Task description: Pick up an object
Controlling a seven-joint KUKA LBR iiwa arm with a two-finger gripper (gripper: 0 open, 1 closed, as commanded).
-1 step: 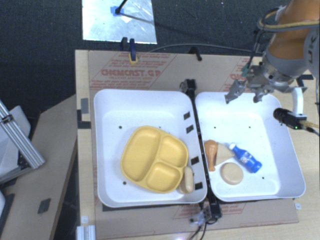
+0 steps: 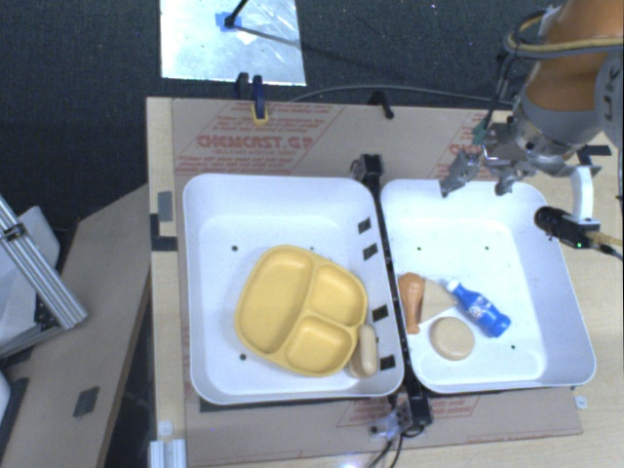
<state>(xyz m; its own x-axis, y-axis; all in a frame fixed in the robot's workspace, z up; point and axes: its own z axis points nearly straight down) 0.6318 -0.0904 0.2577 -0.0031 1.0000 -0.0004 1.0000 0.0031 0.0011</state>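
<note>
My gripper (image 2: 479, 180) hangs over the far edge of the right bin (image 2: 546, 359), open, with nothing between its fingers. Well in front of it, near the bin's front left, lie a blue bottle with a white cap (image 2: 479, 308), a round tan disc (image 2: 452, 338) and an orange-brown carrot-like piece (image 2: 412, 299) on a pale patch. The left bin (image 2: 214, 213) holds a yellow divided tray (image 2: 300, 310) with a beige oblong piece (image 2: 366, 350) at its right edge.
A black divider with clips (image 2: 384, 261) runs between the two bins. A cardboard sheet (image 2: 263, 135) lies under the bins, with a blue and yellow clamp (image 2: 258, 97) at its far edge. A metal rail (image 2: 34, 271) stands at the left.
</note>
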